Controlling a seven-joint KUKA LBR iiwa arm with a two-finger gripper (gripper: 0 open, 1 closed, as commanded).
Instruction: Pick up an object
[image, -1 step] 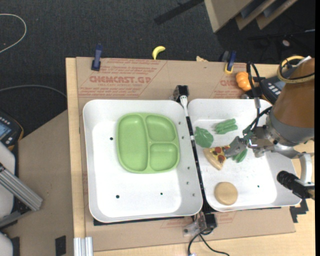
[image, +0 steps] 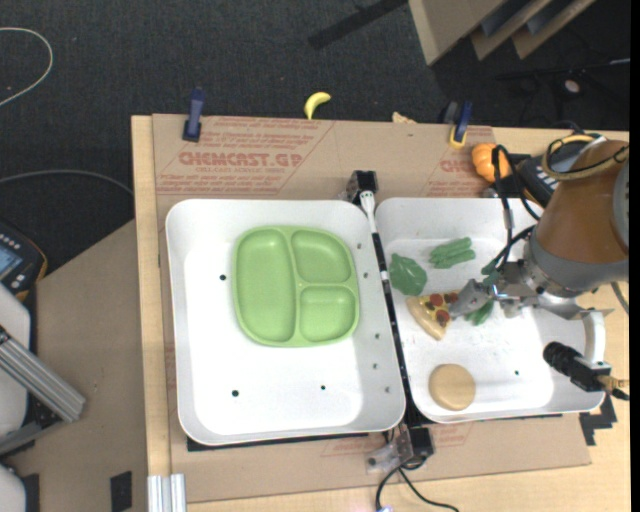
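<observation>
Camera view: take the right bin as your reference. You see the arm enter over its right wall, with the gripper low over the bin's middle. You cannot tell from this angle whether the fingers are open or closed, nor whether anything lies between them.

Inside the right bin, note these objects:
- a pizza slice, left of centre, just beside the gripper tip;
- a green leaf, toward the left wall, above the pizza slice;
- a green pod, toward the bin's far side;
- a small green piece, just beside the gripper;
- a tan bun, near the bin's front wall, apart from the rest.

The left bin touches the right bin's left wall. It holds a green plate with three compartments.
</observation>
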